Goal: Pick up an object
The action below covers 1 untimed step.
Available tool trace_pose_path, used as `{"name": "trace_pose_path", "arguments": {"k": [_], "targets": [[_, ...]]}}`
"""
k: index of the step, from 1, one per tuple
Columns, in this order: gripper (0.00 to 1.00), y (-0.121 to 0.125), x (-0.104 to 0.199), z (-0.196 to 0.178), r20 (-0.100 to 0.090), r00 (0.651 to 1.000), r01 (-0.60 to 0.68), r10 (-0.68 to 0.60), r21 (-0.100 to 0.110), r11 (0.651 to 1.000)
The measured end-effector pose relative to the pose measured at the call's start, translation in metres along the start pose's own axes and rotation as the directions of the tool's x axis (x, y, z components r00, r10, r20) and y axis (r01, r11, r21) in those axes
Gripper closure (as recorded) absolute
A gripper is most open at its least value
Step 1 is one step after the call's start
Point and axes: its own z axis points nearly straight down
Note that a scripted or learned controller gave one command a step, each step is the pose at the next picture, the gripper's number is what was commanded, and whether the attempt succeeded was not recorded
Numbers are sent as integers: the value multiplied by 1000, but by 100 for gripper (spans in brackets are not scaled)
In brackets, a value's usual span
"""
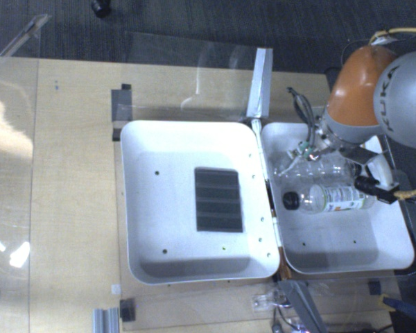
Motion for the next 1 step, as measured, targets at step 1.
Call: {"name": "trace_pose_path", "arguments": {"k": [1], "targets": [[0, 7, -4, 7, 12, 993, 118, -118, -22, 993]]}}
